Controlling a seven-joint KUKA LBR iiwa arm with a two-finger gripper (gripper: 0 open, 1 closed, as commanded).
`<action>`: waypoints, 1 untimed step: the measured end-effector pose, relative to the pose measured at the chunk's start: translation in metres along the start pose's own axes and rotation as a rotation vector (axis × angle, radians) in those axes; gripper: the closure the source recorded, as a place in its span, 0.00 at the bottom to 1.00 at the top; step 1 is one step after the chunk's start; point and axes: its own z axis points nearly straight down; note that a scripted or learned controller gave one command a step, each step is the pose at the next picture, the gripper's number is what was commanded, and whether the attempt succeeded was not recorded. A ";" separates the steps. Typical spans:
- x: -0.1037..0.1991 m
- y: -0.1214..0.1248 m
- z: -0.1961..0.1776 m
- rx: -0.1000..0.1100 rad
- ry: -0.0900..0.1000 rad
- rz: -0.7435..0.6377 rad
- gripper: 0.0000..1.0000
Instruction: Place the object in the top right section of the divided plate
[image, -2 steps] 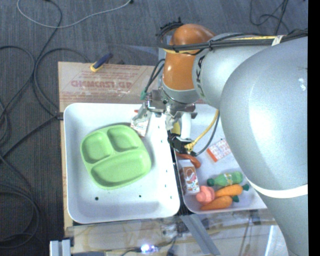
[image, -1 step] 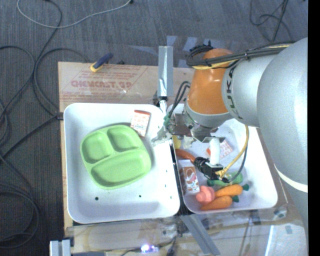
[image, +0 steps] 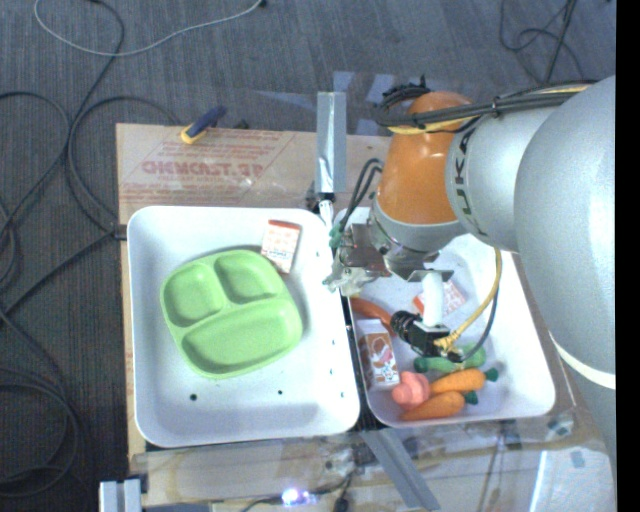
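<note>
The counter (image: 140, 180) carries two white bins set side by side, which keeps the goal apart from the supply. The left bin (image: 150, 400) holds only what the task needs: a green divided plate (image: 235, 335), lying flat and turned a little, with its large section toward the near edge and two small ones behind. Its top right section (image: 252, 280) faces the wall shared with the other bin, so a reach from the right has the shortest way to it.

A small white and red carton (image: 281, 243) lies at that corner, resting on the plate's rim just beside the top right section. I take it for the task's thing. It looks to sit on the edge more than down in the hollow, though I cannot tell how much of it is inside.

The tool (image: 345, 272) hangs over the wall between the bins, near the carton but apart from it, with nothing visibly in it. I cannot tell whether it is spread or pressed together, since the wrist covers it.

The right bin (image: 525, 390) keeps the spare toys bunched at its near end: a printed packet (image: 380, 358), a pink piece (image: 410, 388) and two carrots (image: 462, 381), all well clear of the plate.
</note>
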 end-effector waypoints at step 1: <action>0.060 -0.062 -0.027 -0.002 -0.001 -0.033 1.00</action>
